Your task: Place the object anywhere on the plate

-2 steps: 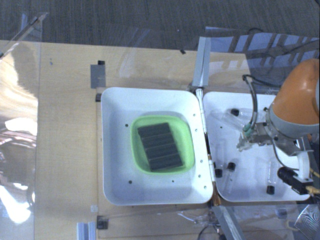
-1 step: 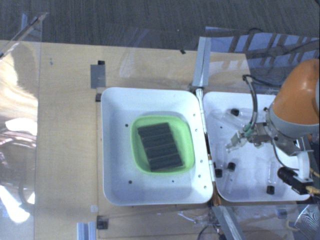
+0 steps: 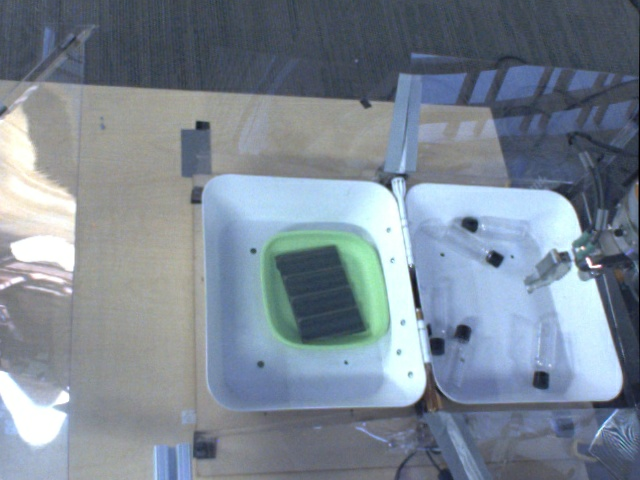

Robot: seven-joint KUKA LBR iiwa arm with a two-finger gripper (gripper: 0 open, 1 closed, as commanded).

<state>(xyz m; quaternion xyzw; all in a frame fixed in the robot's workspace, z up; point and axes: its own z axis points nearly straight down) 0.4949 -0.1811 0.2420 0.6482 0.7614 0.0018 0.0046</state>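
While the gripper (image 3: 545,271) hung over the right bin (image 3: 575,213) — jaws apart, holding nothing — roughly five clear vials (image 3: 545,348) lay there; one dark block (image 3: 320,294) sat on one green plate (image 3: 273,298).

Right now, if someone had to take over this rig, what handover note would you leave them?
Gripper: over the right bin, near its right side; whether the fingers are open or shut cannot be made out, and nothing can be seen held between them.
Job's things: the green plate sits in the left bin, with a dark ribbed block lying on it. Several clear tubes with black caps lie scattered in the right bin.
Done: one dark block rests on the plate.
Left: the tubes are all in the right bin, none on the plate; if one of them is the object, picking and placing it is still to do.
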